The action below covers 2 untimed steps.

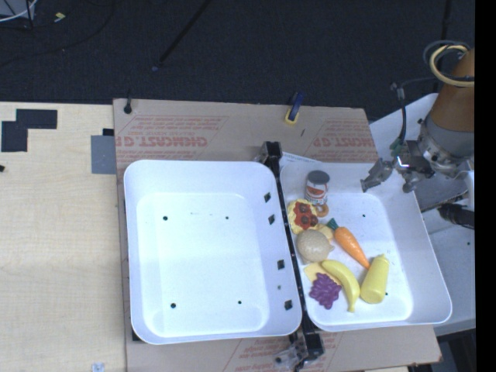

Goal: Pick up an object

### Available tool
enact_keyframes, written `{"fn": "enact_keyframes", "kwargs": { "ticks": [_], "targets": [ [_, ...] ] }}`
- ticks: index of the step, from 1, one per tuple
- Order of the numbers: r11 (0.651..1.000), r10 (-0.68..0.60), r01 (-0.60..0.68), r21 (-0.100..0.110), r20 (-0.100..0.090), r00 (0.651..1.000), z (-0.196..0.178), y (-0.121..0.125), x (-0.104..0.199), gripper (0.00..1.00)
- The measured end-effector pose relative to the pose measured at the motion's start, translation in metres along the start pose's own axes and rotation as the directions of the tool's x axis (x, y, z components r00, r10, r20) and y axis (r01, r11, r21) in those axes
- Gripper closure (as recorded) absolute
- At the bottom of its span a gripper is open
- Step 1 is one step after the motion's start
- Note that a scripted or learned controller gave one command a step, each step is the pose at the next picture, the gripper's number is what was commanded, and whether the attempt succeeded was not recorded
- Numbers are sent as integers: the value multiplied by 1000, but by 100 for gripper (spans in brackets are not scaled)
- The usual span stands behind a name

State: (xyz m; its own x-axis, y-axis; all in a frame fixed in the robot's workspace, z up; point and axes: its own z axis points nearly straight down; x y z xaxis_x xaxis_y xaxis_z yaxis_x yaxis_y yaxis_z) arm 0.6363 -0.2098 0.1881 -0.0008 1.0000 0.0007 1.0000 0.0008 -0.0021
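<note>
A: What occupies the left of the bench?
B: A pale wooden surface (54, 246), then a brown cardboard sheet (232, 134) printed with red lettering. On it rests the left bin (143, 231), a shallow white tray with small dark marks on its floor

A: And at the centre?
B: A black divider (280, 239) runs between the two bins. A small blue and yellow clip (294, 108) sits on the far edge of the cardboard

A: Where are the objects to be picked?
B: All lie in the right bin (422, 285), grouped toward its left wall. A small can (316, 187) stands upright at the far end. Just in front of it lies a flat red and yellow piece (302, 215), and touching that a round beige item (313, 245). A purple grape bunch (325, 289) lies nearest the camera. To the right of these are a carrot (350, 244), a banana (342, 282) and a yellow bottle-like object (374, 279), the banana touching the last two

A: And the tool?
B: The gripper (391, 173) hangs above the bin's far right corner, well apart from the objects, below the arm's grey wrist (446, 138). One finger (374, 178) reaches left, another points down at the right; they stand apart with nothing between them
</note>
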Motion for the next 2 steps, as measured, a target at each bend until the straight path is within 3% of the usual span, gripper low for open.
{"fn": "enact_keyframes", "kwargs": {
  "ticks": [1,2],
  "targets": [
    [1000,1,-1,8,-3,1000,63,-70,0,0],
    [1000,2,-2,-8,3,1000,97,-119,12,0]
  ]
}}
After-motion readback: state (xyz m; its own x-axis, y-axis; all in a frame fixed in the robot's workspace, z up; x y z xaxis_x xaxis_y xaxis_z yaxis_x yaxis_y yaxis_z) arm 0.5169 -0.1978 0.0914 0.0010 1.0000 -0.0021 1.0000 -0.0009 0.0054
